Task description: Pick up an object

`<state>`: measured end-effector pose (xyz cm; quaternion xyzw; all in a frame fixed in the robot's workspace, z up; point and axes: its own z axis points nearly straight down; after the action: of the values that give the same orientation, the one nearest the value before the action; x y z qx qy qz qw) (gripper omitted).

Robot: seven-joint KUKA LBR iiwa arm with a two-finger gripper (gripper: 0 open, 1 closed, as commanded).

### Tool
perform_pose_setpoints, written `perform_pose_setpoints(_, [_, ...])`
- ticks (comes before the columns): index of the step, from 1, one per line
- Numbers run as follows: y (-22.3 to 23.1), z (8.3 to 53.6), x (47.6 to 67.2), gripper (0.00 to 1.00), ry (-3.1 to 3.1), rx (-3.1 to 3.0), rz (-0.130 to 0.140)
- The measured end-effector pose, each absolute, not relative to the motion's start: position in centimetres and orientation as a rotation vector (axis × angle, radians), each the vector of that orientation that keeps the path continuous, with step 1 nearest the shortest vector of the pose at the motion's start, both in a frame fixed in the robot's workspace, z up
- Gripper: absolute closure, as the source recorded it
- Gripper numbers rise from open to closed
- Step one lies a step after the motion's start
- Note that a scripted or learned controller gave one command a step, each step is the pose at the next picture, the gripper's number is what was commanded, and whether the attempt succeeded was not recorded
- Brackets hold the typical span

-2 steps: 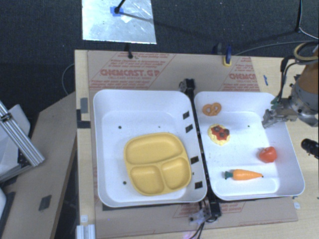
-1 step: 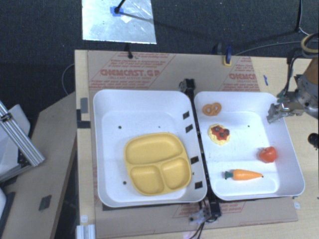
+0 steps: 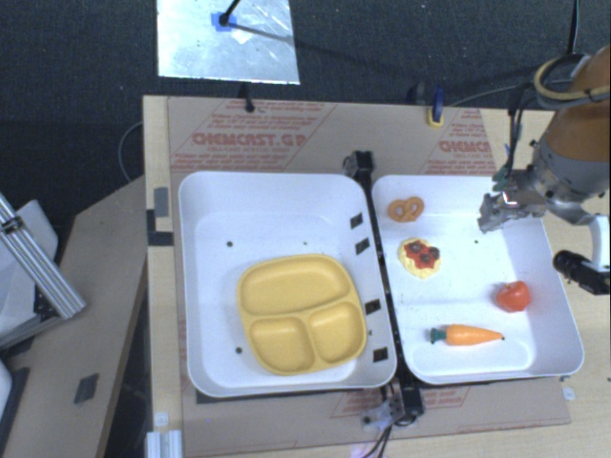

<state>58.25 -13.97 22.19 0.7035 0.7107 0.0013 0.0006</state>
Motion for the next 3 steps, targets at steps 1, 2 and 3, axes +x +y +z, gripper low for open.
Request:
perform_pose_setpoints(1, [-9.2, 23.2, 57.8, 1.00, 2.232, 2.211, 0.003])
perform_pose_setpoints(2, [-4.0, 22.2, 57.6, 1.00, 2.232, 2.211, 0.002])
perform_pose_setpoints(3, [1.7, 23.2, 56.4, 1.00, 2.234, 2.210, 0.003])
